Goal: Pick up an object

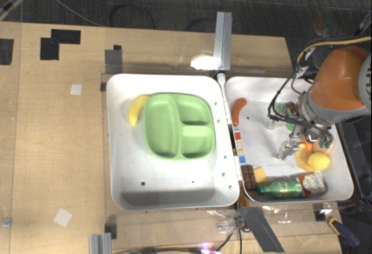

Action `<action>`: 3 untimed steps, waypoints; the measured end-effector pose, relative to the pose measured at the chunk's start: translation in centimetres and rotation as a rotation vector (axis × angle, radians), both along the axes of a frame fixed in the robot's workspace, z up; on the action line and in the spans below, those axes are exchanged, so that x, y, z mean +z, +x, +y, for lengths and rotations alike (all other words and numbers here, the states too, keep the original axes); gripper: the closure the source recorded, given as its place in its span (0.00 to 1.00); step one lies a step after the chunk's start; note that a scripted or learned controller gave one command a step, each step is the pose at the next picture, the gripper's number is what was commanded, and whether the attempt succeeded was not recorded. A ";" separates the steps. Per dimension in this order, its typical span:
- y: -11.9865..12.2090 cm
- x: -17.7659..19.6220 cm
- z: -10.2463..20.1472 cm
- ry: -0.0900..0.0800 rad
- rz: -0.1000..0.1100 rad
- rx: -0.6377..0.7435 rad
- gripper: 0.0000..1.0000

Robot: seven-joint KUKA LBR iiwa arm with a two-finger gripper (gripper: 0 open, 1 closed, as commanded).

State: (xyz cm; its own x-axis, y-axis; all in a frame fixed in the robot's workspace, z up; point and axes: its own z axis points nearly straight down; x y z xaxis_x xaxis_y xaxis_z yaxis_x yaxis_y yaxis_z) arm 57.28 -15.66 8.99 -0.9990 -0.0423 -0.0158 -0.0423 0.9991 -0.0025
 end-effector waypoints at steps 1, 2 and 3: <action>0.5 1.6 0.1 -0.003 -0.018 0.007 1.00; 2.9 11.5 -4.6 -0.005 -0.001 0.099 1.00; -1.9 1.6 -4.8 0.003 0.014 -0.003 1.00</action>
